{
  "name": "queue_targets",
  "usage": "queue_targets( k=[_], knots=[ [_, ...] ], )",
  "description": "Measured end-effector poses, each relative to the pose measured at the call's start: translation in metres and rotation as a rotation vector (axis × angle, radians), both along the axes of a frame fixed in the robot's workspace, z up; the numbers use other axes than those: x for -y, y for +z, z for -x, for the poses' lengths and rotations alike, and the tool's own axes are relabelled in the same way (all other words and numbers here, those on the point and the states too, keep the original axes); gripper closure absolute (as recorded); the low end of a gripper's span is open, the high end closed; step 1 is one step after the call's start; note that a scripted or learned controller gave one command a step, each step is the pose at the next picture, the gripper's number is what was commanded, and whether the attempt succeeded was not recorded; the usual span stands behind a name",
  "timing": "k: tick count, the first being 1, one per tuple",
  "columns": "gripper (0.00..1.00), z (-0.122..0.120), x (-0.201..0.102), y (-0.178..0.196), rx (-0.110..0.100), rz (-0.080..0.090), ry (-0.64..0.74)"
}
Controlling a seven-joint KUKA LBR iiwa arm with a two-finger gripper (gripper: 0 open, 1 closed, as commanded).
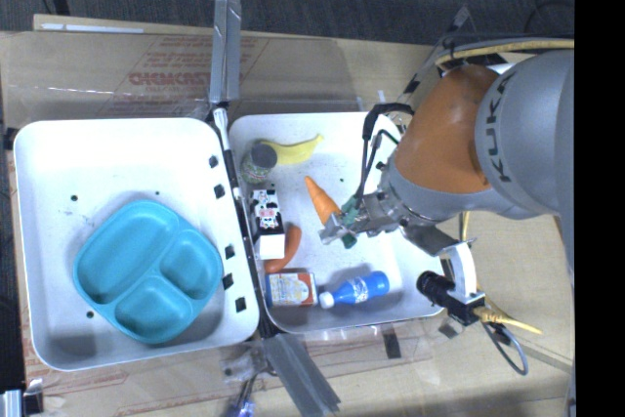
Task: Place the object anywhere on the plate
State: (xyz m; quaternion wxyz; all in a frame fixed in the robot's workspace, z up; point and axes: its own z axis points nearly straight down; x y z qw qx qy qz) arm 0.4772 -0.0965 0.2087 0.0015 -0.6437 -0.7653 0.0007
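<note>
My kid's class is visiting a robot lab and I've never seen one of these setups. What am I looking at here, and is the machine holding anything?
This is one picture from a fixed camera above a bench, looking down at a slant. The big grey and orange shape on the right is a robot arm. Its grasping part, the tool, hangs low over the right bin.

Two shallow white bins sit side by side. The left bin holds a blue plate with three compartments; that is where an object is meant to go.

The right bin holds the objects: a banana, a small can, a carrot right beside the tool, a blue and white bottle lying on its side, a small carton, and a few other small items near the divider.

I cannot tell from this angle whether the tool grips anything.
</note>
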Motion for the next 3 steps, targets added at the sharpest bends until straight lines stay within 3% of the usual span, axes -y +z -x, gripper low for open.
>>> queue_targets(
  k=[1,2,3],
  knots=[
    [1.00,-0.020,-0.083,-0.018,-0.003,-0.002,0.271],
    [1.00,0.001,-0.148,-0.018,-0.001,-0.002,0.610],
    [0.00,0.001,-0.147,-0.018,-0.001,-0.001,0.610]
  ],
)
